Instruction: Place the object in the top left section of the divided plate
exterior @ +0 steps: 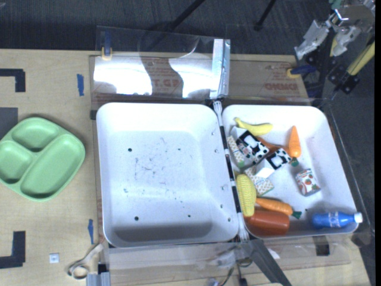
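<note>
The green divided plate (pixel 41 158) lies on the bench at the far left, outside the bins; its top left section (pixel 33 133) holds nothing. The right bin (pixel 333 159) holds the candidate objects: a yellow banana (pixel 253 126), an orange carrot (pixel 294 142), a black-and-white toy (pixel 256 149), a corn cob (pixel 245 192), a second carrot (pixel 274 205), a red piece (pixel 268 221), a small carton (pixel 306 182) and a blue bottle (pixel 333 219). My gripper (pixel 321 36) hangs at the top right, beyond the right bin's far corner, away from all of them.
The left bin (pixel 119 219) stands between the plate and the right bin. A clear plastic panel (pixel 161 70) rises behind the left bin. Black tripod legs cross the dark floor at the top.
</note>
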{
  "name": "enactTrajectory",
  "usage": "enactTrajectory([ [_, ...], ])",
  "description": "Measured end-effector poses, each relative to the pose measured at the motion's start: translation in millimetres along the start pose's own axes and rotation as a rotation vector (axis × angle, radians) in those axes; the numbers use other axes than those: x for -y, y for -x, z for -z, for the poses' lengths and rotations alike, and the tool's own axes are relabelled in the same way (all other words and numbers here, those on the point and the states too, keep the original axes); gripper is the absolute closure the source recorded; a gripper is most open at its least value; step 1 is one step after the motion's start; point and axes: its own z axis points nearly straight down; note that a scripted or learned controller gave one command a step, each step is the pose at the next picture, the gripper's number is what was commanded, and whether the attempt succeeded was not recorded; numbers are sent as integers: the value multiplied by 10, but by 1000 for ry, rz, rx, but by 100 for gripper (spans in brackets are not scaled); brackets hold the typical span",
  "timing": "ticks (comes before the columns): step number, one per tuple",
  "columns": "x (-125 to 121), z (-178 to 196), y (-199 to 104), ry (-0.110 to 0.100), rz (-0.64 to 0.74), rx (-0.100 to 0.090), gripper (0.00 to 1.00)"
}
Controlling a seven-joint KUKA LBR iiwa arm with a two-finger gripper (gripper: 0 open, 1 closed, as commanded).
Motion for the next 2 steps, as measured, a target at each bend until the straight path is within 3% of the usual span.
enactTrajectory([
  [1,183,-1,1190,0,38,0,0],
  [2,144,0,954,-3,-23,-2,0],
])
